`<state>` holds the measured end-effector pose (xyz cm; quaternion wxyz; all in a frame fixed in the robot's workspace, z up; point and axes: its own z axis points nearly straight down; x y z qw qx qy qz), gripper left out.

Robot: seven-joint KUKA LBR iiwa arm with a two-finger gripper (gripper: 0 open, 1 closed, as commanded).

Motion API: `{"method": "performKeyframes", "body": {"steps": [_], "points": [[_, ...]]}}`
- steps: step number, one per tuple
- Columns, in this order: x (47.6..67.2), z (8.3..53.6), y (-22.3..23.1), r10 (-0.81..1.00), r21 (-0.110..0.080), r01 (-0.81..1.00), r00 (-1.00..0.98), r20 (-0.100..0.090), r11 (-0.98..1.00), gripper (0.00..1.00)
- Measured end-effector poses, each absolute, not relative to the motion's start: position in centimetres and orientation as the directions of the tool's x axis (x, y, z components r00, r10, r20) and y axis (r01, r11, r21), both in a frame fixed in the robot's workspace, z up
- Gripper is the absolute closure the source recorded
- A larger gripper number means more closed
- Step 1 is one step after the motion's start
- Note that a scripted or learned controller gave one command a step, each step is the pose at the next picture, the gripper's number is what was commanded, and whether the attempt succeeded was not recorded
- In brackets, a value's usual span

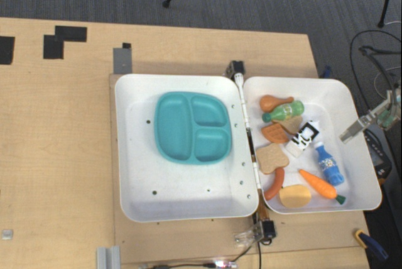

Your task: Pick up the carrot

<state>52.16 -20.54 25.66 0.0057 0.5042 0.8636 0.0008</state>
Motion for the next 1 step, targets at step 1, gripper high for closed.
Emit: {"method": "performKeyframes", "body": {"steps": [1], "points": [[48.71,9.66,-14.91,0.808,0.001,0.808,-0.589,0.003,0.589,0.0]]}}
